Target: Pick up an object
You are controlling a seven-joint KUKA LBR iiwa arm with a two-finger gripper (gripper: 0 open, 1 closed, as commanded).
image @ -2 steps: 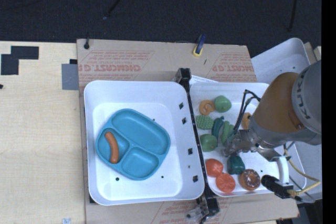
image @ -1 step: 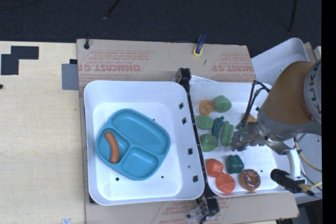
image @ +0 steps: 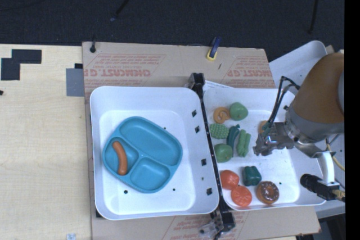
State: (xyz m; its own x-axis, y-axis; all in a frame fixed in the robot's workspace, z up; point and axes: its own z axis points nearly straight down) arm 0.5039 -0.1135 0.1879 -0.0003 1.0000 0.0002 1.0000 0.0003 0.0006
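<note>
We see the arm [image: 318, 101] reaching in from the right edge of the frame, its orange band sitting above the right bin [image: 292, 191]. The hand [image: 262, 146] hangs low over the middle of that bin, close to the cluster of toy food, and we cannot tell how it is set, since the view from above blurs it against the white floor. We see nothing caught in it.

The right bin holds the things to be picked. Toward its upper left lie an orange ring-shaped piece [image: 220, 115] and a round green piece [image: 238, 111] just beside it. Below them a knobbly green piece [image: 219, 131], a dark teal piece [image: 232, 135] and a ribbed green piece [image: 243, 143] crowd together, with another green lump [image: 223, 152] at their lower left. Along the lower part of the bin sit two red-orange pieces [image: 229, 179], one of them lower [image: 241, 196], a dark green block [image: 251, 175] and a brown doughnut [image: 268, 192].

In the left bin [image: 107, 188] a blue divided tray [image: 154, 146] rests at a slant, with an orange sausage [image: 120, 157] in its left compartment.

Both bins stand on a cardboard sheet [image: 152, 67] on the pale wooden tabletop [image: 39, 166]. A blue-and-yellow clip [image: 213, 49] sits at the cardboard's upper edge.
</note>
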